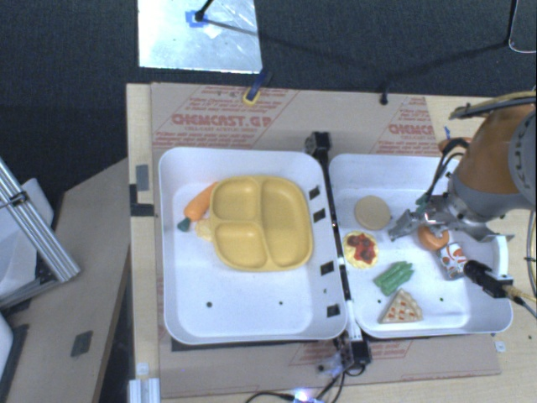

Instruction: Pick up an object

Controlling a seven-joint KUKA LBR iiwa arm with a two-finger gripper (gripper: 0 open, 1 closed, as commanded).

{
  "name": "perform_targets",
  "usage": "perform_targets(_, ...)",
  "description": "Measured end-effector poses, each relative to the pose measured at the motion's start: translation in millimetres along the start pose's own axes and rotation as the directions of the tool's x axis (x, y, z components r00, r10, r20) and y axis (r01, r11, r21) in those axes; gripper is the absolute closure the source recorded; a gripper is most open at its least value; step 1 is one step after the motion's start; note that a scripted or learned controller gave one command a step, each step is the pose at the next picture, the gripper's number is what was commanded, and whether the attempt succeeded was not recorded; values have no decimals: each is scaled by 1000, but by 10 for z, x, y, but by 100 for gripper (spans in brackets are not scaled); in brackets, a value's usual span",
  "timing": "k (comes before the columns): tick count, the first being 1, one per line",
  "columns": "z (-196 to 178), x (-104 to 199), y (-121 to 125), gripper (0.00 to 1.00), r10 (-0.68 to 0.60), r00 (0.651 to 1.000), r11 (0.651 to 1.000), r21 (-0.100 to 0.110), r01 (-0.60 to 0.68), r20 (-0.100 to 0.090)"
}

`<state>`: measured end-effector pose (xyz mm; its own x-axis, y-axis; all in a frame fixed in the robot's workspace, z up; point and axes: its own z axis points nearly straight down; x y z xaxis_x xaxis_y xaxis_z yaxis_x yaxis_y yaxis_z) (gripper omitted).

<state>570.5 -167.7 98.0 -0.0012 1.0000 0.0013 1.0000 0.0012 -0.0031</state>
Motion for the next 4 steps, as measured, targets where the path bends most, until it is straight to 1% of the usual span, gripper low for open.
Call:
perform_targets(1, 95, 0, 26, 0, 0, 1000, 1000, -8, 0, 2)
perform_targets(2, -33, -30, 51, 100, 1, 1000, 1000, -21, 0, 11)
perform_targets(3, -529, 63, 86, 100, -4, 1000, 1000, -9, 4, 2)
perform_targets(4, -965, 65, 100, 100, -3, 1000, 1000, -9, 3, 3)
